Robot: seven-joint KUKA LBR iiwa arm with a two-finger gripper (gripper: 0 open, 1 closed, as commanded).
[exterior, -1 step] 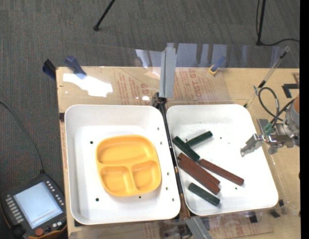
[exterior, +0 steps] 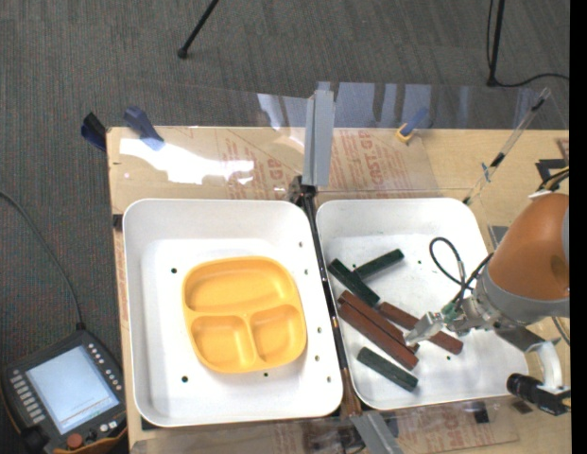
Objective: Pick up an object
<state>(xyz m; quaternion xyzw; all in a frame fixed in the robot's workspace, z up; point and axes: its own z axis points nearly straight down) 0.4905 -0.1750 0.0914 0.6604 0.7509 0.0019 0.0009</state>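
Several flat bars, brown (exterior: 380, 330) and dark green (exterior: 388, 368), are lying in the right bin (exterior: 397, 218), looking stiff and light, best pinched across their narrow width, while the gripper (exterior: 423, 329), finger state undeterminable, is hovering there.

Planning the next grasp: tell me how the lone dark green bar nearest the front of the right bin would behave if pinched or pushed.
The dark green bar looks straight and blocky, so probably stiff, not floppy. Its flat faces suggest it would slide on the white bin rather than roll. It lies apart from the other bars, so a push should move it alone.
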